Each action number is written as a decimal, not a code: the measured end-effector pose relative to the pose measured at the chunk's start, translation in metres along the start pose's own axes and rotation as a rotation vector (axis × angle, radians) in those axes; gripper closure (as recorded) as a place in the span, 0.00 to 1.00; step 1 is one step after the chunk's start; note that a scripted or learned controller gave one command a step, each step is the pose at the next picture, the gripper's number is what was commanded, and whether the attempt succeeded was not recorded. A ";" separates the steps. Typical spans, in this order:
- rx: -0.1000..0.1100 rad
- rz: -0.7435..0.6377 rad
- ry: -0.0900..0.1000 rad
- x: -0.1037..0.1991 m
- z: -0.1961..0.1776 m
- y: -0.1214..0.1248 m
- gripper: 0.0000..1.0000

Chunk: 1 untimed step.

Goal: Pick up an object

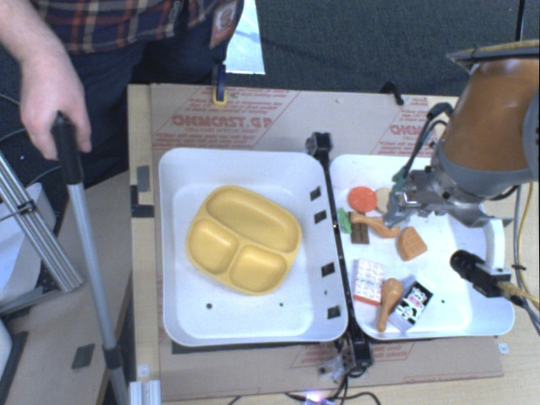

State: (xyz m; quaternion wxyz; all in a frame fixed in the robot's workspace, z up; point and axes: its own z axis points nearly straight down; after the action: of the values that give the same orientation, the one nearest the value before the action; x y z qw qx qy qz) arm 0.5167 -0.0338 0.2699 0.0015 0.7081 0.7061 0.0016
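The right bin (472,310) holds several small toys. A red disc (363,198) lies at the back left, with a pale disc (384,199) beside it. A tan sausage-shaped piece (374,225) lies in front of them, next to a small brown block (360,234) and a green piece (344,221). An orange-tan wedge (412,244) sits in the middle. Nearer the front are a pink-and-white box (368,281), a tan drumstick (389,301) and a black-and-white carton (415,302). My gripper (400,214) hangs low over the bin, just right of the sausage piece and just behind the wedge.
The left bin (181,310) holds a yellow divided plate (244,239). A black divider (331,226) runs between the bins. A person's hand (49,99) and a metal pole (89,260) are at the left, outside the bins.
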 end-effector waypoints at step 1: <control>-0.018 -0.017 0.004 0.087 -0.142 0.052 1.00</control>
State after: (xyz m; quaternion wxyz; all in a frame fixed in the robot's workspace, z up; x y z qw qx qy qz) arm 0.5687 0.0532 0.4121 0.0065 0.7019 0.7122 0.0093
